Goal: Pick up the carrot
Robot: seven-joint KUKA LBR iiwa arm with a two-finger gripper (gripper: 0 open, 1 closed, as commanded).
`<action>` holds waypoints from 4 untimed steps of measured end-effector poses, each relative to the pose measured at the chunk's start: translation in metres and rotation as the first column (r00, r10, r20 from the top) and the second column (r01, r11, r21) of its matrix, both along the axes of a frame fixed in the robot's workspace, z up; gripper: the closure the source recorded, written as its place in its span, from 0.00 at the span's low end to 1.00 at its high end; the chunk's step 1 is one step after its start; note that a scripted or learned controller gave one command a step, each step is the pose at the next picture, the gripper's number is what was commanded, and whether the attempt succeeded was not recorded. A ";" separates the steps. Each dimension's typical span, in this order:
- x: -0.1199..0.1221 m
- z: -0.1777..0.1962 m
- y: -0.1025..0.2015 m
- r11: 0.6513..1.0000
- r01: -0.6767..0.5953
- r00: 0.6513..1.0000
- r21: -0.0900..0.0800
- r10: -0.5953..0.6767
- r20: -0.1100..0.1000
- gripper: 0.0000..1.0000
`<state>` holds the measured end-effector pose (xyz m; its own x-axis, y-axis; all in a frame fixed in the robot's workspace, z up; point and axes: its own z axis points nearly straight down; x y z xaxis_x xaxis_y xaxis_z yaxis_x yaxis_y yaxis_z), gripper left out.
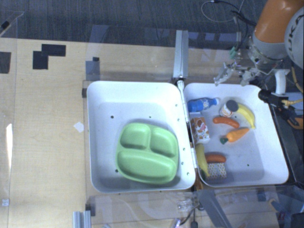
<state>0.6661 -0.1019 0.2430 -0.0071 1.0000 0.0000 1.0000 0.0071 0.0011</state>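
The carrot (236,135) lies loose on the floor of the right bin (278,175), orange w/ a green tip at its left end, tilted so the fat end points up-right. Just above the carrot is a red-orange sausage-like piece (226,122); above-right of the carrot, a banana (247,115) and a small round jar (230,107). Left of the carrot stands a small printed carton (201,129), and below-left of it a yellow corn-like piece (202,159) and a sponge-like block (216,169). A blue-capped bottle (202,104) sits up-left of the carrot. The gripper (235,73) hangs well above the carrot, past the bin's far rim, fingers spread, pinching nothing. Risk, as I judge it: the sausage piece is close and similar in colour, so a descent slightly off could close on the wrong item or nudge both; the carrot's taper may also let it squirt out. Left of the carrot's bin, the left bin (99,127) holds a green divided tray (148,152). Bench top is pale wood under clear panels; dark carpet beyond.
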 end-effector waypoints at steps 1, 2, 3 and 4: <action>-0.076 -0.116 -0.019 0.977 -0.211 0.977 0.000 0.211 -0.001 0.00; -0.120 -0.155 -0.054 0.984 -0.179 0.984 -0.003 0.179 0.009 0.00; -0.117 -0.144 -0.052 0.983 -0.182 0.983 -0.004 0.182 0.015 1.00; -0.115 -0.135 -0.052 0.983 -0.183 0.983 -0.004 0.184 0.017 1.00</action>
